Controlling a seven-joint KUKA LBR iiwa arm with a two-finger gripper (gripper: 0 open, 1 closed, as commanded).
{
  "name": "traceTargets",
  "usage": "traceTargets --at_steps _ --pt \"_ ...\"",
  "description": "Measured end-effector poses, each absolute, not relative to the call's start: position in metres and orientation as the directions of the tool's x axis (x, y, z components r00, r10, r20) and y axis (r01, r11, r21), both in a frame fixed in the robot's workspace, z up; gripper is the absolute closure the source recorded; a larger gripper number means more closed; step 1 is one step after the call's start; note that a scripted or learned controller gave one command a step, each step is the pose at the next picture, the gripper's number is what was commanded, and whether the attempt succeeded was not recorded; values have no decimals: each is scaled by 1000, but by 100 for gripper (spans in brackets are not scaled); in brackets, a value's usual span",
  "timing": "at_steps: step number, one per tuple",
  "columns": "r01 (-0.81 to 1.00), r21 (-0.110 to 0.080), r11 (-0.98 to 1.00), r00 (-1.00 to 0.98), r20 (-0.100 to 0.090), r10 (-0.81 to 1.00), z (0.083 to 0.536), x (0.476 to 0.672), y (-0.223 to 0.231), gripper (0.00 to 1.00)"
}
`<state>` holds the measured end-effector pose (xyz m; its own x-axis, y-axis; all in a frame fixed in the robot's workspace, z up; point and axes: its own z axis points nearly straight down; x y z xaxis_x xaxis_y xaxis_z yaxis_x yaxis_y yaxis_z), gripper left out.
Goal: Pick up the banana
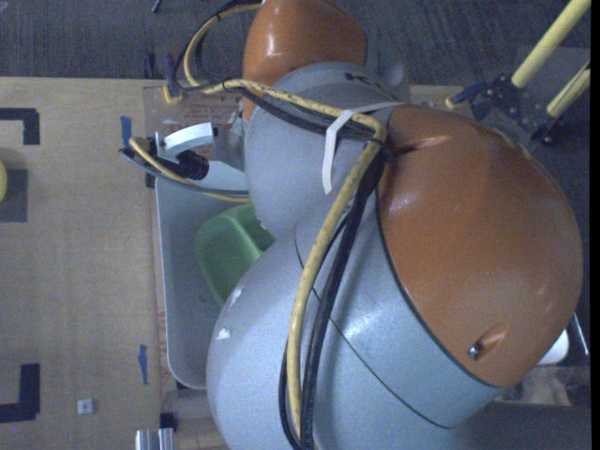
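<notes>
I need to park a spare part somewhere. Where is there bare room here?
The wooden bench left of the bin is bare between the black corner marks. In the bin, a strip of floor lies left of the green object. The arm crowds everything to the right.

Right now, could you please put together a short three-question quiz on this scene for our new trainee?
1. True or false: the arm covers much of the white bin.
2. What colour is the object lying in the bin beside the arm? A) green B) red C) blue
3. Fill in: a ____ cable runs along the arm.

Key: 1 true; 2 A; 3 yellow. The banana cannot be made out for certain here.
</notes>
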<state>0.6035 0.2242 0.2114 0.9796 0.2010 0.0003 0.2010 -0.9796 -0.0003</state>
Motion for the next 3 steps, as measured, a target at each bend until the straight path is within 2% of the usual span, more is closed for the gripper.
traceTargets --at_steps 1,2,3 --pt "226 -1 -974 974 -6 226 223 571 142 100" --pt "267 -5 -964 964 1 267 100 569 220 100" --pt "269 -7 -963 963 -4 269 98 568 221 0"
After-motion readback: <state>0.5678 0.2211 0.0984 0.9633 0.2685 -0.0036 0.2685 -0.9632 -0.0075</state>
